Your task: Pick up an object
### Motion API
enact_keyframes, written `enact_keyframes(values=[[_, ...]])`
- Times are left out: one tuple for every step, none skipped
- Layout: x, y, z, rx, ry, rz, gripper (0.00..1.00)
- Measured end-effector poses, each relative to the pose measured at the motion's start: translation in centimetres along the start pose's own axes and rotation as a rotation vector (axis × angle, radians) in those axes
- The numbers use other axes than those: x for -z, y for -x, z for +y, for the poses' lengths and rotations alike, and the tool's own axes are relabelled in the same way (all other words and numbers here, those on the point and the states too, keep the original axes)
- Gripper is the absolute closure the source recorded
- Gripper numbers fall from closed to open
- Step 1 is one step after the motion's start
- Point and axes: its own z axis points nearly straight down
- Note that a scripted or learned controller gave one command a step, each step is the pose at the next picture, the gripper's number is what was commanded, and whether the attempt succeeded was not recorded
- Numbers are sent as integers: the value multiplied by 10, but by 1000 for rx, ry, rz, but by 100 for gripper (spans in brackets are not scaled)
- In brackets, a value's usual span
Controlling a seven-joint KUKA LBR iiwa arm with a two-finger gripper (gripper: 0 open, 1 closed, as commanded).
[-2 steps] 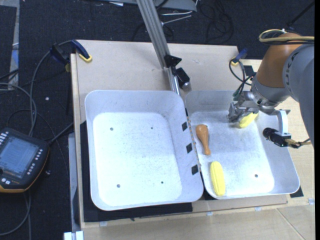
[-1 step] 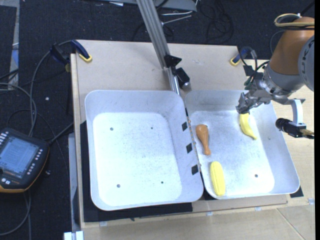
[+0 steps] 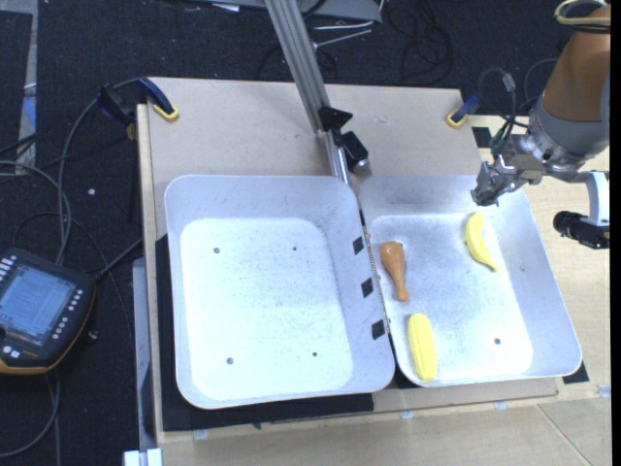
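Pincer (image 3: 487,192): small and dark at the arm's tip, poised over the far right corner of the right bin (image 3: 543,299); open or closed, impossible to tell at this size; nothing seen between the tips.
Nearest thing: banana (image 3: 477,241), just beside and below the pincer toward the camera, lying on the bin floor.
Banana axis: running roughly away from the pincer toward the near edge, curved, upper end closest to the tips.
Key relation: pincer above and slightly beyond the banana's upper end, apart from it, not touching.
Other things from the pincer: chicken leg (image 3: 394,268) farther off to the left and nearer the camera, thick end up; corn cob (image 3: 422,346) well apart, toward the near left, long axis much like the banana's.
Arm pose: orange band (image 3: 580,61) high at the right, grey wrist (image 3: 558,149) bent down and leftward, tip slanted toward the bin.
Left bin (image 3: 262,289): well apart to the pincer's left.
Likely next: short drop onto the banana, closing across its narrow width.
Risk: curved, smooth skin likely to slip from the tips.
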Motion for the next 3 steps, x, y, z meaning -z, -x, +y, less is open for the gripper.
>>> enact_keyframes(values=[[-6, -56, -9, 4, -4, 2, 100], [-5, -105, -5, 4, -4, 2, 100], [10, -157, -10, 4, -3, 2, 100]])
